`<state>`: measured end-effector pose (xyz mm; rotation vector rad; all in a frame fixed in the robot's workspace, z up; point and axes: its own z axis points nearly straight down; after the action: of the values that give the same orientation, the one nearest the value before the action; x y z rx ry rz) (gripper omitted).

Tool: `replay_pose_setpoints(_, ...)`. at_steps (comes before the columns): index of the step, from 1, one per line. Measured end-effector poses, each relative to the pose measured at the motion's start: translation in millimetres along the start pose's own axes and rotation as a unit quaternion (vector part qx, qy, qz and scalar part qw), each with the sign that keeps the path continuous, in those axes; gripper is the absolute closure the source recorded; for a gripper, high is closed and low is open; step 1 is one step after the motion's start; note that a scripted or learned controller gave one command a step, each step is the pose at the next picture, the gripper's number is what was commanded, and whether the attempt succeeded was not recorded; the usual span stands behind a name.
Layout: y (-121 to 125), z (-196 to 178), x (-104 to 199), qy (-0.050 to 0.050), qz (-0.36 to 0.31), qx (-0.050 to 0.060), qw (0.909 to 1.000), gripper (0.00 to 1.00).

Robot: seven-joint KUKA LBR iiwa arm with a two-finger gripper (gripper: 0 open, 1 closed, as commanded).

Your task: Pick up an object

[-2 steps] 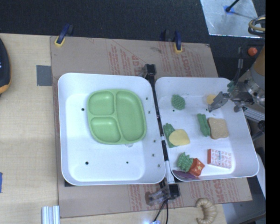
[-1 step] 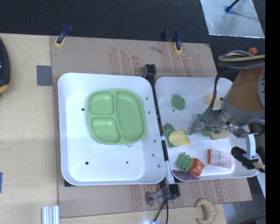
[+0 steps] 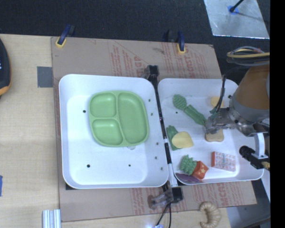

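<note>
Jaws (image 3: 213, 126), state unclear, over tan block (image 3: 214, 137) beside green brush (image 3: 189, 109) and yellow piece (image 3: 182, 139).

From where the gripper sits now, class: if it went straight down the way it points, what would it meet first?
Most likely the tan block directly under the gripper in the right bin; depth is unclear from this slanted view.

Even overhead light; white bins (image 3: 76, 175) bright, slightly glary; overall soft, low-resolution blur.
</note>
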<state>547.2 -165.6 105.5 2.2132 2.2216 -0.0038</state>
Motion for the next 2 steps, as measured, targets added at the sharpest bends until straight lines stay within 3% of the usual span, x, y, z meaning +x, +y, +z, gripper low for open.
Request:
replay_pose_setpoints(1,-0.2,0.7,0.3,0.0,-0.001,0.001,1.0,0.0)
replay_pose_setpoints(2,40.1,12.7,18.7,0.002,-0.002,0.001,1.0,0.0)
